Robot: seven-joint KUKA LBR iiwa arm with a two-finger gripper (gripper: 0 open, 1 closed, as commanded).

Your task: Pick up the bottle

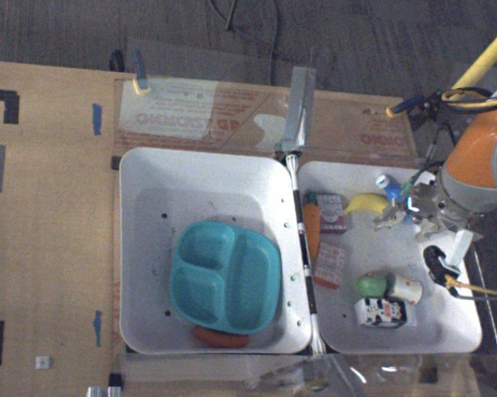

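The bottle is small, clear and blue-topped. It lies at the back of the right bin, just right of a yellow banana. My gripper hangs low over the bin's back right part, right beside the bottle and slightly in front of it. The gripper body hides part of the bottle. Whether the two touch is not clear from this view.
The right bin also holds a carrot, a maroon packet, a red box, a green fruit, a white cup and a milk carton. In the left bin lie a teal divided plate and a red sausage.
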